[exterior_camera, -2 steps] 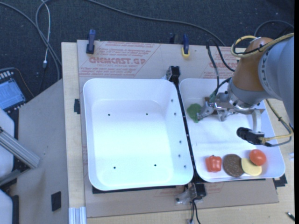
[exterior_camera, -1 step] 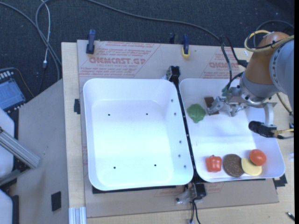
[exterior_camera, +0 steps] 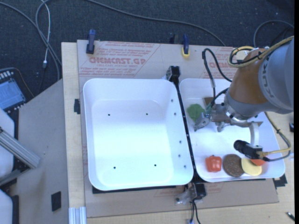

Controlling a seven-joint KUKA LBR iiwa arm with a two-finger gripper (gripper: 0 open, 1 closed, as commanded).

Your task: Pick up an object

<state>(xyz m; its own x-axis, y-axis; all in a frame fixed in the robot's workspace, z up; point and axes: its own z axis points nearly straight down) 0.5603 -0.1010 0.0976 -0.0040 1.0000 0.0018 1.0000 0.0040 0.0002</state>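
Along the right bin (exterior_camera: 275, 171) near rim: red pepper (exterior_camera: 213, 163), brown disc (exterior_camera: 232, 165), yellow disc (exterior_camera: 252, 168), side by side. Farther in, gripper (exterior_camera: 203, 120) low over the bin floor, just beside a green object (exterior_camera: 195, 111); finger spread impossible to tell, nothing visibly held. Left bin (exterior_camera: 93, 139) alongside.

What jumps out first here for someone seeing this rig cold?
The big grey and orange arm reaching in from the right over the right bin, its gripper low beside a green object near that bin's left wall. Next, the row of small items along the right bin's near edge: a red piece, a brown disc and a yellow piece. The left bin is a bright white expanse.
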